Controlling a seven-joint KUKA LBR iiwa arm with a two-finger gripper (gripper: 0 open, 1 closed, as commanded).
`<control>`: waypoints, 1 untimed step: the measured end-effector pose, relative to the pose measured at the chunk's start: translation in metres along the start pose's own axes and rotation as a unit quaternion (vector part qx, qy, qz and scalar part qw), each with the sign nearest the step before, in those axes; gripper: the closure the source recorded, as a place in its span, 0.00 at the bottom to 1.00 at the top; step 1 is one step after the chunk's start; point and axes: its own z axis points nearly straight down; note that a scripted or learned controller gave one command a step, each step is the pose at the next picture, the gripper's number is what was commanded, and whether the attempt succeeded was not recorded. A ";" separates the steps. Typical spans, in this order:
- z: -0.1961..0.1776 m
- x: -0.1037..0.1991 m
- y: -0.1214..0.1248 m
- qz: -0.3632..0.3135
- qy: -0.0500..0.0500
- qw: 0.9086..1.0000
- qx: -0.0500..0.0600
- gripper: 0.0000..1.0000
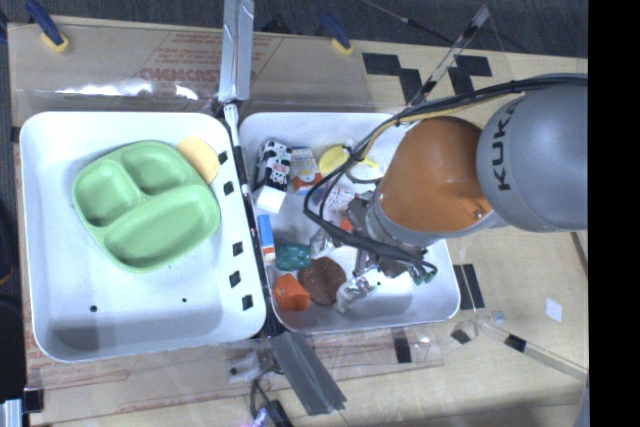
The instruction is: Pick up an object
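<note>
My gripper (362, 283) reaches down into the near part of the right bin (436, 303), under the orange wrist band. Its tips sit just right of a brown round object (321, 280). An orange block (290, 292) lies at the bin's near left corner, with a teal piece (293, 257) just above it. Farther back lie a black-and-white patterned item (274, 158), a yellow object (334, 158) and a blue-and-white tube (266, 233). The arm hides the bin's middle.
The left bin (60, 315) holds a green divided plate (148, 202) and a yellow sponge-like piece (199, 156) by its back right corner. A metal bar (236, 45) stands behind the divider between the bins. Black cables (330, 190) loop over the right bin.
</note>
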 end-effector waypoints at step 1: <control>0.001 -0.012 -0.091 -0.057 -0.001 0.998 -0.002 0.00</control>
